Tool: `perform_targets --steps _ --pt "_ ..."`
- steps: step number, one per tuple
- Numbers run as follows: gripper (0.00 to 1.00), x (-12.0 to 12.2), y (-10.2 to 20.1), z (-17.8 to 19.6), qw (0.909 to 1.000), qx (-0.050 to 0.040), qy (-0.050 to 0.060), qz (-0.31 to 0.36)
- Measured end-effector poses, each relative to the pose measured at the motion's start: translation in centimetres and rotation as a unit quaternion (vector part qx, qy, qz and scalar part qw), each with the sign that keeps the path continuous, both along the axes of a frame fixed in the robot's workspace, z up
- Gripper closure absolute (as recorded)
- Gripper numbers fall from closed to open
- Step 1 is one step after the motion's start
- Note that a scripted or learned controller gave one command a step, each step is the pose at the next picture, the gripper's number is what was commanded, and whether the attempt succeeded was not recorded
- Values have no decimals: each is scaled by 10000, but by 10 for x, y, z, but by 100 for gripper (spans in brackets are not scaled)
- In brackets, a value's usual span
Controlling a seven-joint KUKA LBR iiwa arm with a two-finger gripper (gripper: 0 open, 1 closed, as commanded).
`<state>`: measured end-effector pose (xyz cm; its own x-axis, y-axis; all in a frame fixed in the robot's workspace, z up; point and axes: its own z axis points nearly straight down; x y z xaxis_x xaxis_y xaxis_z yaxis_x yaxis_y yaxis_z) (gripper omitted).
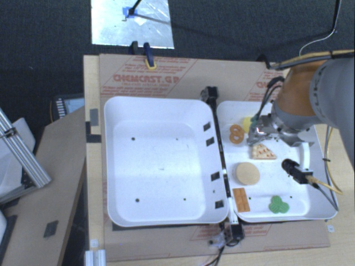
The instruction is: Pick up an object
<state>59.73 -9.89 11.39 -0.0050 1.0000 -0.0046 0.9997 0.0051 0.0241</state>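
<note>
Gripper (pixel 258 133) hung low in the right bin (pixel 319 195), just above the pizza slice (pixel 263 152). Pretzel (pixel 237 133) lay beside it. Whether it was parted or closed, I could not tell.

the arm (pixel 333 90) is a thick, rounded grey tube with a smooth matte shell. an orange band (pixel 294 90) wraps it just above the wrist, shading to brown at its edge. thin black cables (pixel 270 93) loop along the band toward the metallic silver wrist block (pixel 265 127). a black cylindrical fitting (pixel 295 170) juts from the lower side, with a pale yellowish cable (pixel 327 186) trailing from it.
</note>
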Motion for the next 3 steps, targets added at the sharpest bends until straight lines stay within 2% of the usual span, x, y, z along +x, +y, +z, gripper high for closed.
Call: perform_targets --steps 2,3 --pt "100 2 0 21 10000 0 -21 9" --pt "100 -2 74 73 9999 32 100 24"
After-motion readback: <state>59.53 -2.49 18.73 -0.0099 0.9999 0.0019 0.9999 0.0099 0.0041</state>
